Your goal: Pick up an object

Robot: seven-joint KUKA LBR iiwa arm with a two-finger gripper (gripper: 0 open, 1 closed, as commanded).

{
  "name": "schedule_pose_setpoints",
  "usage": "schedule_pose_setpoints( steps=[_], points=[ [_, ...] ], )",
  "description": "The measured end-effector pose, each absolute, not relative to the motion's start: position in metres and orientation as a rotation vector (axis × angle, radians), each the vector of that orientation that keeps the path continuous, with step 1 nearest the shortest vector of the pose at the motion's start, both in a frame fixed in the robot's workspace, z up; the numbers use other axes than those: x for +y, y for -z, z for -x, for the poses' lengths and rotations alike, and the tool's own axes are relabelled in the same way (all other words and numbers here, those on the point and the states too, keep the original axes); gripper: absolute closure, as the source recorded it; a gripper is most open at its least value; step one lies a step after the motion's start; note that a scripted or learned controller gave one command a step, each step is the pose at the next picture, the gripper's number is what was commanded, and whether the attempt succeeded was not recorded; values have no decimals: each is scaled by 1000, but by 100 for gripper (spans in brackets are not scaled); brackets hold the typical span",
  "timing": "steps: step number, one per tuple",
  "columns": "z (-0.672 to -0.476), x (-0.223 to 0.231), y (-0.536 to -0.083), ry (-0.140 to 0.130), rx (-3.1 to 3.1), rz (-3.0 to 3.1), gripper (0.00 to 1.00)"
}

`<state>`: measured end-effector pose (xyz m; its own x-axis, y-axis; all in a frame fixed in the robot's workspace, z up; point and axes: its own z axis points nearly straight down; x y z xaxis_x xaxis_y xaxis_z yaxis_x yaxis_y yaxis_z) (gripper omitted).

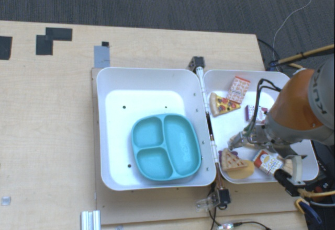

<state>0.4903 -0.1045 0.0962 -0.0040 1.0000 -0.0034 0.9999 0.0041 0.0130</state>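
Position matters most in the camera view: the gripper hangs low inside the right bin, at its middle toward the near side, with the arm's orange band and grey wrist covering much of that bin's right half. Several small objects lie around it. Nearest, just below and a little left of the gripper, sits a waffle-like wedge against the bin's front wall, its long axis running roughly left to right. Just to the right of that, under the wrist, lies a small orange-and-white packet, tilted. Farther up the bin, well apart from the gripper, a pizza slice points left, and a red-and-white patterned box lies just beyond it toward the far wall. The left bin carries a blue divided plate, separated from the gripper by the wall between the bins. The single arm being the only one, the wedge looks the likeliest target, needing only a short move down-view. As for the fingers, dark metal shows at the tip, but whether they are spread or closed I cannot tell, and no object is visible between them.
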Motion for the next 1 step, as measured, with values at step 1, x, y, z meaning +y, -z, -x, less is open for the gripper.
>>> schedule_pose_setpoints(
  steps=[1],
  points=[
    [-492,-105,-107,-12,2215,-2204,100]
  ],
)
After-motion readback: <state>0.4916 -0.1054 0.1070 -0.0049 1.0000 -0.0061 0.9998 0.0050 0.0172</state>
